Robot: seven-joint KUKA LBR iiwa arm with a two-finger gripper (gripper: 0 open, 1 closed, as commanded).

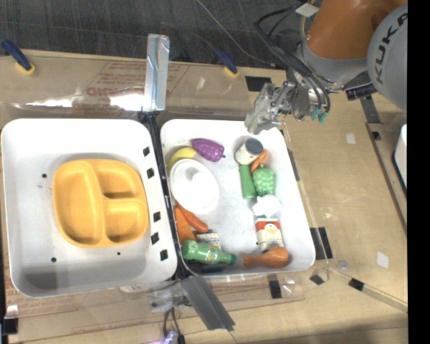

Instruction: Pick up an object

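Observation:
My gripper (260, 118) hangs over the far right corner of the right bin (301, 213), with nothing visibly in it. Just below it in the bin stand a small dark-topped can (249, 149) and a purple grape bunch (208, 149). A white bowl (195, 185) lies near the bin's left wall, with a yellow item (181, 153) behind it. A green bottle (246, 182), a green knobbly piece (264, 181), a red-labelled bottle (269, 233) and an orange drumstick (269, 259) line the right side. Another green bottle (206, 253) lies at the front.
The left bin (18, 192) holds a yellow divided tray (100, 201). An orange carrot-like piece (187, 222) lies by the divider between the bins. A silver taped post (158, 70) rises behind that divider. Cables (279, 27) run behind the arm's wrist.

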